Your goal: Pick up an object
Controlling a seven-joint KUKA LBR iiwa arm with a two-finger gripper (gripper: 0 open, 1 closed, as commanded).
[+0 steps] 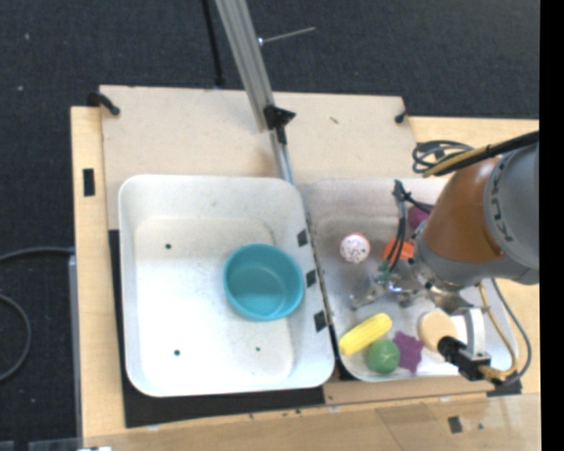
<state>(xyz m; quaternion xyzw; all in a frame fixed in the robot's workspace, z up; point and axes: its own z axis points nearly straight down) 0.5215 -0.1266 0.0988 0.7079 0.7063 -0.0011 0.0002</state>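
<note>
Camera view shows the arm reaching into the right bin (pixel 357 195), its hand (pixel 387 285) low over the bin floor; whether it grips anything cannot be told. A speckled pink ball (pixel 354 248) lies just beside it. A yellow corn cob (pixel 366 333), a green ball (pixel 383 356) and a purple piece (pixel 409 349) crowd the bin's near edge. A blue bowl (pixel 263 283) sits in the left bin (pixel 169 214).
</note>
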